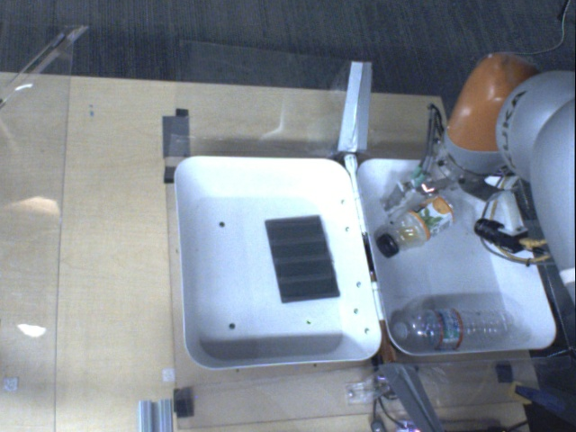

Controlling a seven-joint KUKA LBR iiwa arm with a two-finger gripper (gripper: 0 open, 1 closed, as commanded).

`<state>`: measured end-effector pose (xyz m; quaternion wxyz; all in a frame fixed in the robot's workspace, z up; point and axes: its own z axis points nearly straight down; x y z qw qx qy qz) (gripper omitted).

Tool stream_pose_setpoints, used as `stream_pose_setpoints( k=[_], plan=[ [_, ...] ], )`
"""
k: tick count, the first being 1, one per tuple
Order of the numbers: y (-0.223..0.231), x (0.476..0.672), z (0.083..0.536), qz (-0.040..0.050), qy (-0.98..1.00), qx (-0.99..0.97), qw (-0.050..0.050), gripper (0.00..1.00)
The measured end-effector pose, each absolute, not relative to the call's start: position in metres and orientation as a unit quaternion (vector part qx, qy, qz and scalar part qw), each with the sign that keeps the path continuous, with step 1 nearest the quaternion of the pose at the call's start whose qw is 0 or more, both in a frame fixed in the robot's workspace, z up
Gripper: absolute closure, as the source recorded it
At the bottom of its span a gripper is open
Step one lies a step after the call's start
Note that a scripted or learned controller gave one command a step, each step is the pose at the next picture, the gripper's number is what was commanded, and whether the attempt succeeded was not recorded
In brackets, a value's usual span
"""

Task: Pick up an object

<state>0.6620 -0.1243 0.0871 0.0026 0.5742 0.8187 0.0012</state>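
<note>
In the right bin (531,282) a small amber bottle (421,224) with a black cap (387,243) lies on its side, cap toward the lower left. My gripper (416,190) hangs at the bottle's upper end, reaching down from the orange-banded wrist (486,102). It is directly over or touching the bottle; which one is unclear. A clear plastic bottle (445,325) with a blue and red label lies along the right bin's near wall. A black ribbed rectangular block (301,258) lies flat in the middle of the left bin (207,268).
A grey metal post (355,106) stands behind the gap between the two bins. Black cables (506,237) loop from the arm over the right bin's right side. A clear plastic sheet (54,241) covers the wooden bench to the left.
</note>
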Motion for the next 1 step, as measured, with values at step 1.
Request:
stream_pose_setpoints(
  k=[1],
  plan=[
    [-0.1304, 0.6319, 0.0964, 0.002, 0.822, 0.57, 0.003, 0.0]
  ],
)
